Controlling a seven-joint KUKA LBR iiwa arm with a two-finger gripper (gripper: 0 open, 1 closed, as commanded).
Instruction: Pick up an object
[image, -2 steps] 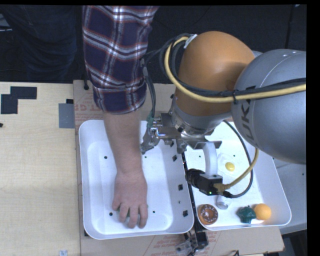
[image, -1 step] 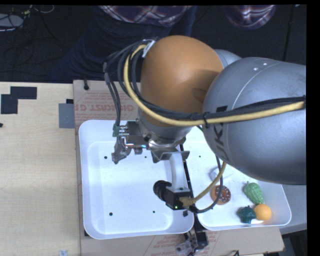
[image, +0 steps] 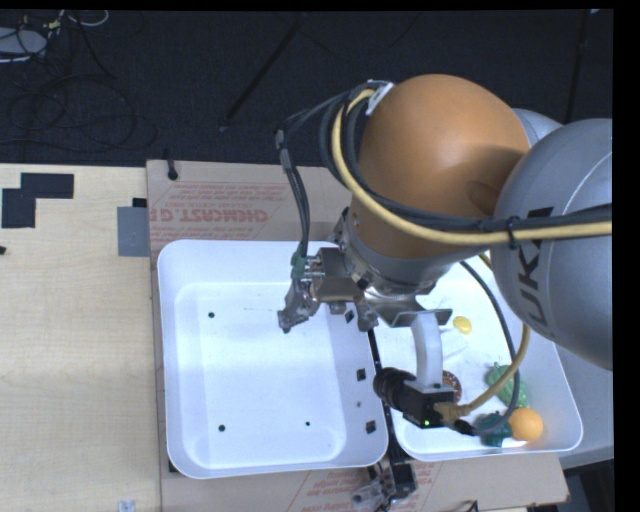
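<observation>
My gripper (image: 296, 308) hangs over the left bin (image: 190, 300), near its right wall, with the grey arm and its orange band looming above it. Nothing shows held in it. The right bin (image: 560, 440) holds the objects: a small yellow piece (image: 462, 324), a green item (image: 500, 378), an orange ball (image: 526, 425), a teal piece (image: 491, 431) and a brown round thing (image: 449, 381) partly behind a white bracket. The arm hides much of the right bin.
A black fitting with cables (image: 402, 390) hangs from the arm over the ridge between the bins. Cardboard (image: 220, 205) lies under the bins on the wooden bench (image: 70, 330). The left bin's floor shows small dark dots.
</observation>
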